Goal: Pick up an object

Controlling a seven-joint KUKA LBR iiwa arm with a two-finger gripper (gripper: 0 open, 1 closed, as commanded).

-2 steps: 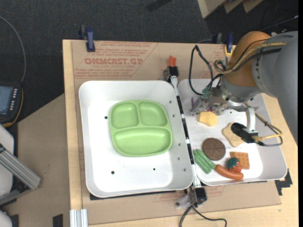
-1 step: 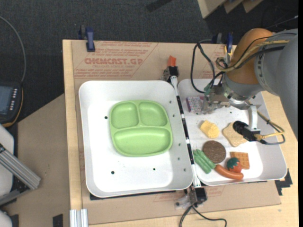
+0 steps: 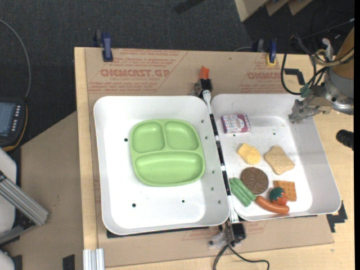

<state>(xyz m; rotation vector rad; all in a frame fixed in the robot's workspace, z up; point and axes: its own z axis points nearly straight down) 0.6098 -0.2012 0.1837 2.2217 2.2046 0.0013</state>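
Note:
The right bin (image 3: 315, 145) holds several toy foods. A pink and white box (image 3: 235, 123) lies near its back left. In the middle lie a yellow piece (image 3: 248, 153) and a tan bread slice (image 3: 279, 160). Toward the front are a brown round patty (image 3: 255, 180), a green bean pod (image 3: 242, 192), a red sausage (image 3: 272, 206), an orange cracker (image 3: 286, 189) and a small red and green piece (image 3: 276, 194). My gripper (image 3: 298, 113) hangs over the back right corner of this bin, apart from all the objects, with nothing seen in it.
The left bin (image 3: 112, 151) bears a green divided plate (image 3: 166, 152). Clamps (image 3: 105, 45) hold the cardboard-covered bench at the back. The arm (image 3: 337, 86) and its cables come in at the upper right.

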